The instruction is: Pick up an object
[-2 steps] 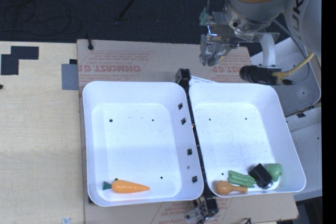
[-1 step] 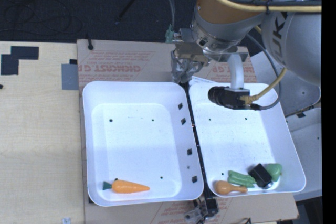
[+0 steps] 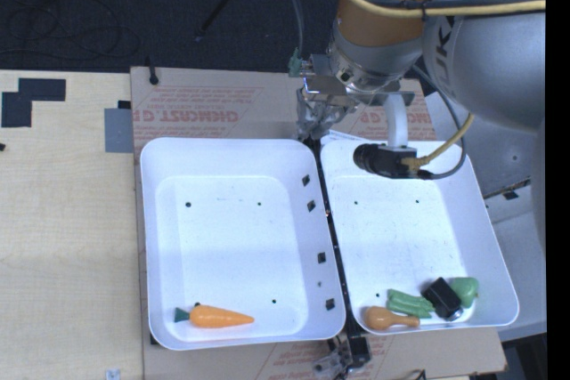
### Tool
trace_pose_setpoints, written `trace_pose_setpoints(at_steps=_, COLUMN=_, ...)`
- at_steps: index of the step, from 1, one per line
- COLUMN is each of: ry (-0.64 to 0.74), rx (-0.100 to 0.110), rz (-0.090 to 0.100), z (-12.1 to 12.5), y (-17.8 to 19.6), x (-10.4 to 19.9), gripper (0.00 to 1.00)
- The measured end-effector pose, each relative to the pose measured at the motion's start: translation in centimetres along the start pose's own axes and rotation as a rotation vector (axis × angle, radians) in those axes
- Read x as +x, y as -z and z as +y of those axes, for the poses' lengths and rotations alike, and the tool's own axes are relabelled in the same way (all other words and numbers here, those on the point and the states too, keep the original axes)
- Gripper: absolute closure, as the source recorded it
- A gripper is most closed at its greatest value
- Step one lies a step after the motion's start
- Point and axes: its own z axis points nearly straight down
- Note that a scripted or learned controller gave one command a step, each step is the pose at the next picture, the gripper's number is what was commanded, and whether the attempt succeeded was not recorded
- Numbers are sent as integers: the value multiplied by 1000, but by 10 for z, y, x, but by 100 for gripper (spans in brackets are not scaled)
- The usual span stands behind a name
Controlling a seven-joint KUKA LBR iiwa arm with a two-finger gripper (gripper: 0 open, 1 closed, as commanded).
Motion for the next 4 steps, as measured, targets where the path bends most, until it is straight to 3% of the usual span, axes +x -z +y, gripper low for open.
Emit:
trace_pose_setpoints(at_steps=1, ry=-3, rx=0, rz=-1, z=26, y=-25, x=-61, gripper=100)
trace_pose_setpoints(at_steps=2, ry=1, rx=-2, rz=2, z=5, y=-2, x=-97, gripper=100)
trace_pose_setpoints(at_steps=3, ry=-1, rx=-22, rz=0, z=-14, y=186, x=-136, gripper=100)
trace_pose_setpoints(at_steps=4, ry=5, rx=16, rz=3, z=-26, y=-3, x=-96, gripper=100)
